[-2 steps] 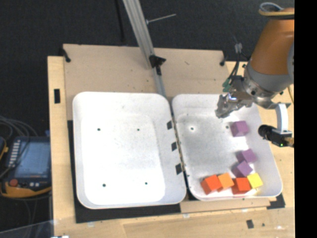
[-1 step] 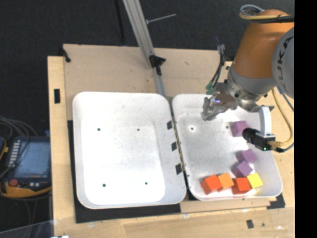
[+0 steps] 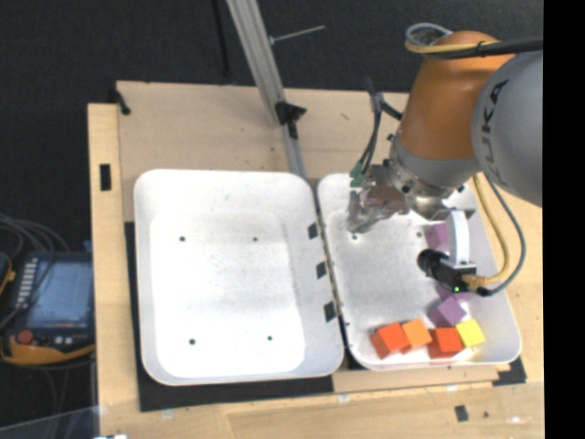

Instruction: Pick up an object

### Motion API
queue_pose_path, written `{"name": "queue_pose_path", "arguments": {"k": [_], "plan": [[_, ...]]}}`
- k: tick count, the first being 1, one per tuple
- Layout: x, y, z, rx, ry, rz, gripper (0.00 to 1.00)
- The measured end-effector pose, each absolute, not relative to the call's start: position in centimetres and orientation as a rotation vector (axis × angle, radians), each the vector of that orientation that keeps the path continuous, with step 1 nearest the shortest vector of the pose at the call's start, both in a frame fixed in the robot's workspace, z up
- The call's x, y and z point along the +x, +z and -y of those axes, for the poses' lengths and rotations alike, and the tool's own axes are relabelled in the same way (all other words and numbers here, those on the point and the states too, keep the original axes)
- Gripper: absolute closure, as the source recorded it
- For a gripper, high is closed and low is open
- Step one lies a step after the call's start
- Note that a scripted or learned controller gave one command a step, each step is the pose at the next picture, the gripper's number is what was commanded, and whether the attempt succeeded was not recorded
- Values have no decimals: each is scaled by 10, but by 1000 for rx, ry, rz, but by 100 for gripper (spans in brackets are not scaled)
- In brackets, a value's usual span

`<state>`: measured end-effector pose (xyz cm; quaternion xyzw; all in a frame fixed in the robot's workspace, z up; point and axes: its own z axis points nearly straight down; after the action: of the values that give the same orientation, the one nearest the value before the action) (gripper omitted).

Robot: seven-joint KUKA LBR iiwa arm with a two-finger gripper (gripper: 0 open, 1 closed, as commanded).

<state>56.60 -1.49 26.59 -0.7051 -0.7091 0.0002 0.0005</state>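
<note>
Overhead, the camera view looks down on a pale wooden desk (image 3: 210,131) carrying two shallow white plastic bins with rounded corners and faintly speckled floors. The left bin (image 3: 228,277) fills the middle of the frame; the right bin (image 3: 384,282) sits just beside it at centre right. Small blocky objects with matte faces cluster along the lower edge of the right bin: an orange-red block (image 3: 391,338), a lighter orange block (image 3: 418,333) touching it, a red-orange block (image 3: 447,341), a yellow block (image 3: 471,334) and a purple block (image 3: 450,310) just above them. Another pale purple piece (image 3: 437,237) lies further up, partly hidden by the arm. The arm (image 3: 457,108), smooth grey with a glossy orange band, reaches in from the upper right and tilts down toward the upper left part of the right bin. Its gripper (image 3: 361,216) hovers over the bin floor, well apart from the blocks; whether the jaws are open or closed cannot be told, and nothing shows between them.
</note>
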Motion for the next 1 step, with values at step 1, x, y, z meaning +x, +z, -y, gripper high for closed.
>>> {"name": "queue_pose_path", "arguments": {"k": [1], "plan": [[561, 254, -25, -2214, 2, 2227, 100]]}}
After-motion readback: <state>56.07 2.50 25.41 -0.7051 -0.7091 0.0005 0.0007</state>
